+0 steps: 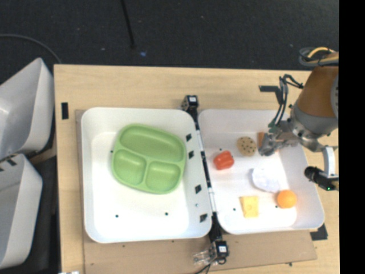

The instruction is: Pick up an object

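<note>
The right bin (228, 124) holds a red pepper-like object (224, 160), a round brown cookie (246, 145), a white lump (266, 180), a yellow cheese-like block (249, 205) and an orange ball (286, 198). My gripper (268, 144) hangs low at the bin's upper right, just right of the cookie. A small brown thing (260, 137) shows beside the gripper; I cannot tell what it is or whether it is held.
The left bin (97, 210) holds a green divided plate (149, 158). Black clips (201, 170) run along the seam between the bins. The grey arm with its orange band (316, 96) comes in over the right bin's far right corner.
</note>
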Tool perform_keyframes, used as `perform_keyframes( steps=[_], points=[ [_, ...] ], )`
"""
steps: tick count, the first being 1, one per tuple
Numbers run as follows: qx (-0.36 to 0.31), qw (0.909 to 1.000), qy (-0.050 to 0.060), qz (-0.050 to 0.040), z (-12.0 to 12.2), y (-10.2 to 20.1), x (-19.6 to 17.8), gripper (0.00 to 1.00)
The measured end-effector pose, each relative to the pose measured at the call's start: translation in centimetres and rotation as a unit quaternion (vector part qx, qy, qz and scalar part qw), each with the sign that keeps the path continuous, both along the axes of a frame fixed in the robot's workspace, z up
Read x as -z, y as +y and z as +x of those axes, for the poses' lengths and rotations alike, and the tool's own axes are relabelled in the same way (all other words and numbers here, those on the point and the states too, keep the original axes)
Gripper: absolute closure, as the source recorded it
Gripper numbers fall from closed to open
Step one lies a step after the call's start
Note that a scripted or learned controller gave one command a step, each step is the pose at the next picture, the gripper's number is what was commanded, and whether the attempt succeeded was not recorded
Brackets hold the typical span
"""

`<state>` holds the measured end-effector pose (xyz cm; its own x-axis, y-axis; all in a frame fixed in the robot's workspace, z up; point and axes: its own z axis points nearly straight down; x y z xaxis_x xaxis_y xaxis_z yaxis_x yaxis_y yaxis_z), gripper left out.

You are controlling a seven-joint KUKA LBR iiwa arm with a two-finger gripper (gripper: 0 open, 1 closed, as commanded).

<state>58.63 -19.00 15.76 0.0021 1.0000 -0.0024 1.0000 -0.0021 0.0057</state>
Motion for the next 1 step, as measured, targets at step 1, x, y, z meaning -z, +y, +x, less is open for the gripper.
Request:
perform_keyframes(
  steps=[1],
  points=[
    [-0.002,1.0000,0.000,0.0001,0.07,-0.08,-4.36,1.00]
  ],
)
